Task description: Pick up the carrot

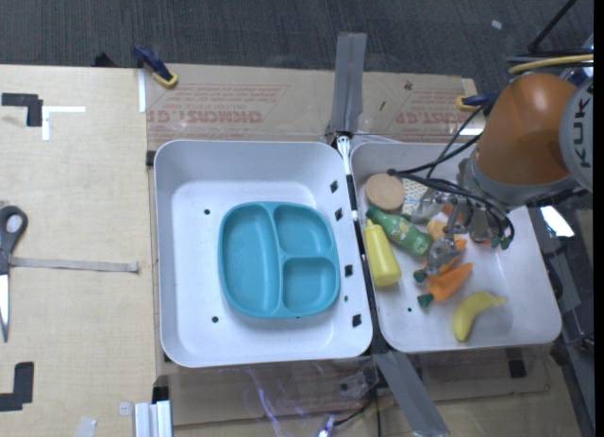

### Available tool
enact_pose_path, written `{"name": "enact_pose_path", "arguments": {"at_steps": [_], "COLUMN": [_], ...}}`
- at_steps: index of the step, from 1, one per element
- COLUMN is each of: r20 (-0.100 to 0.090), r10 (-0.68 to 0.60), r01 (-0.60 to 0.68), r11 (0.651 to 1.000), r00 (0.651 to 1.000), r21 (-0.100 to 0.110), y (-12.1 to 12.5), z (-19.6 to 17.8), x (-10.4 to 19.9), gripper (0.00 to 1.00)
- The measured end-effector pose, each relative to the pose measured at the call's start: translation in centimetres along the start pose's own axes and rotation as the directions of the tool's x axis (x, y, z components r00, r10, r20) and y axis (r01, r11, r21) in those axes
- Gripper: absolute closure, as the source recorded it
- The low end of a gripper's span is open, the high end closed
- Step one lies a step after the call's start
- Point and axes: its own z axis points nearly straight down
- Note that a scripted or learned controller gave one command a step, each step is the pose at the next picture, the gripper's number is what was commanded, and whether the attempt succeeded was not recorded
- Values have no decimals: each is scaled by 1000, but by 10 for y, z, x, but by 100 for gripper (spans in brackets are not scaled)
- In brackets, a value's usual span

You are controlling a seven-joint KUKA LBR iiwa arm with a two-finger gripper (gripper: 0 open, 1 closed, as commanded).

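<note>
I am looking at my arm (557, 142) showing a rounded, glossy orange band that is catching a soft highlight, with pale grey casing beside it bearing part of dark KUKA lettering. Thin black cables (444, 176) are looping out from under the wrist, and the gripper (444, 254) is showing as a small cluster of dull silver-grey metal parts with dark fittings.

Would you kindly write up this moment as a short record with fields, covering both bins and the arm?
left bin: holds a blue divided plate
right bin: carrot, banana, green bottle, yellow bottle, round tan item
carrot: lies near the bin's middle, up-left of the banana
gripper: low over the right bin, just above the carrot
grasp: cannot tell
</note>
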Motion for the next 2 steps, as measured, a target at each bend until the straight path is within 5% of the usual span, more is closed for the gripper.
{"name": "enact_pose_path", "arguments": {"at_steps": [1, 2], "r20": [-10, -3], "r10": [63, 60], "r01": [-63, -60], "r11": [998, 998], "r00": [998, 998], "r21": [-1, 0], "y": [-37, -37], "z": [20, 10], "x": [29, 26], "gripper": [0, 100]}}
